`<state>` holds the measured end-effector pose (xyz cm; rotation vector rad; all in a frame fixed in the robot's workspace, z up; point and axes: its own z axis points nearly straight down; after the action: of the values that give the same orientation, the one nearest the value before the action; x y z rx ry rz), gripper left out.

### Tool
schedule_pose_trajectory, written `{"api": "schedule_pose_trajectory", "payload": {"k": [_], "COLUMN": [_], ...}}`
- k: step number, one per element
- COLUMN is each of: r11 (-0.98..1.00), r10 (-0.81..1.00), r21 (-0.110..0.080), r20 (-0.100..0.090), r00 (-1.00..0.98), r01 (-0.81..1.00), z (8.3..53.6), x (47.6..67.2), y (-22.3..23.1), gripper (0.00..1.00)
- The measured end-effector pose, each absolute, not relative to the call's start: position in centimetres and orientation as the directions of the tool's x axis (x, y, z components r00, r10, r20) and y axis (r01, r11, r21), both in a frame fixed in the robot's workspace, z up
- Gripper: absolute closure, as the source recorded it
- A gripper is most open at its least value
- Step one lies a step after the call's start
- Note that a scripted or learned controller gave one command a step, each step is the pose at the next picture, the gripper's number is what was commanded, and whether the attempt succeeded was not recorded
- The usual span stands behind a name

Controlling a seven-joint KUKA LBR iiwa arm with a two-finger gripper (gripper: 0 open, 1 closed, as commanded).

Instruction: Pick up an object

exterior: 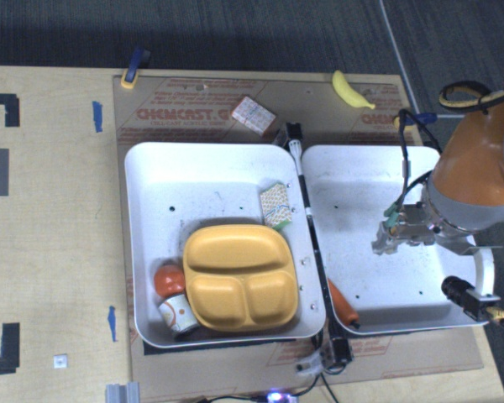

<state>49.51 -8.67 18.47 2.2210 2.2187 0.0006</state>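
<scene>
My gripper hangs over the right bin, near its middle right, with the orange-banded arm behind it. In the left bin lies a large yellow divided tray. A red-orange ball-like thing and a small white and orange can sit against the tray's left side. A patterned packet rests at the tray's far right corner. An orange carrot-shaped thing lies at the right bin's near left corner, by the rim.
A yellow banana and a small patterned box lie on the cardboard behind the bins. A blue clamp sits at the cardboard's far left corner. Black cables run between the bins.
</scene>
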Motion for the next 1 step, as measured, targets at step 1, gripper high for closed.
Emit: {"api": "schedule_pose_trajectory", "payload": {"k": [1], "r11": [0.001], "r10": [1.000], "r21": [0.003], "r20": [-0.001], "r00": [-0.001], "r01": [1.000], "z": [20.01], "x": [48.75], "y": [-6.86], "gripper": [1.00]}}
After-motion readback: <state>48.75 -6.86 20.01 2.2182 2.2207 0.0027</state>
